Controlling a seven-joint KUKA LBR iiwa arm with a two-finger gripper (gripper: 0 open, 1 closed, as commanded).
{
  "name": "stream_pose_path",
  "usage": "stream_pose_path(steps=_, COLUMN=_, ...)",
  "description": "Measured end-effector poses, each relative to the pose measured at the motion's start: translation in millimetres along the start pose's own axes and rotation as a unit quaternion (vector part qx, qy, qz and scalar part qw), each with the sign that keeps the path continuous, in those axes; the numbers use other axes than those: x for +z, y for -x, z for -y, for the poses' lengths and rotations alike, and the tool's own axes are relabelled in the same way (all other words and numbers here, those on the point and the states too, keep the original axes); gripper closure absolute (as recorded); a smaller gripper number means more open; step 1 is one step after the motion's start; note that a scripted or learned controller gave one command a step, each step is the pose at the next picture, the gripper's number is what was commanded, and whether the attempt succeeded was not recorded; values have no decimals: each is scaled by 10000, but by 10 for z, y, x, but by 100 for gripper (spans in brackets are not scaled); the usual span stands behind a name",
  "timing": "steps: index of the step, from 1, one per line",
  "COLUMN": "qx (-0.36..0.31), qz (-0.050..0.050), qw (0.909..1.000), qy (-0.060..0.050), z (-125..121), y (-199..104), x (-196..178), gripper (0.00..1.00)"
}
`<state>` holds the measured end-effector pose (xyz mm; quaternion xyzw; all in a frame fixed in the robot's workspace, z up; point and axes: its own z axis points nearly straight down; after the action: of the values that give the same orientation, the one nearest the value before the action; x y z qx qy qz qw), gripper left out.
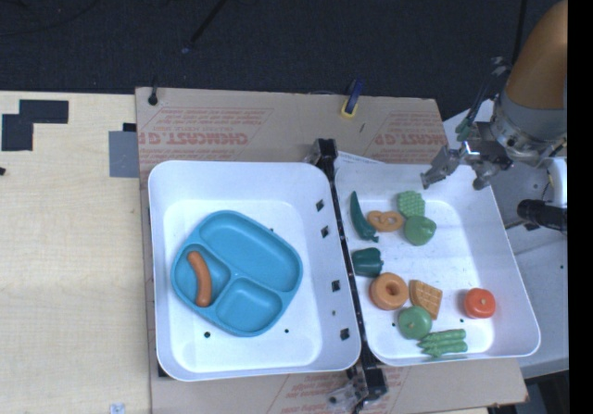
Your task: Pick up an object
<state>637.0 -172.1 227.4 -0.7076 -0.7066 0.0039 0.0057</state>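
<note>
Nothing is picked yet: our pincer point(457, 169) hangs wide and bare above the right bin point(515, 310), its toy food, like the doughnut point(388, 291), untouched.

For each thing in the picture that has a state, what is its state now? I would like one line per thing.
Gripper: fingers open, holding nothing, above the far edge of the right bin.
Blue tray: lying flat in the left bin.
Sausage: lying in the tray's left compartment.
Doughnut: lying flat in the right bin.
Tomato: resting in the right bin, apart from the others.
</note>
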Motion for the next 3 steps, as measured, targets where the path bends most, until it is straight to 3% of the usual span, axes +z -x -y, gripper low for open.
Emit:
stream_pose_path(steps=1, qx=-8, qz=13, qw=10000, qy=64, z=-24, y=2, x=-74, gripper=0)
stream_pose_path(steps=3, qx=-9, qz=6, qw=10000, qy=35, z=38, y=85, x=882, gripper=0)
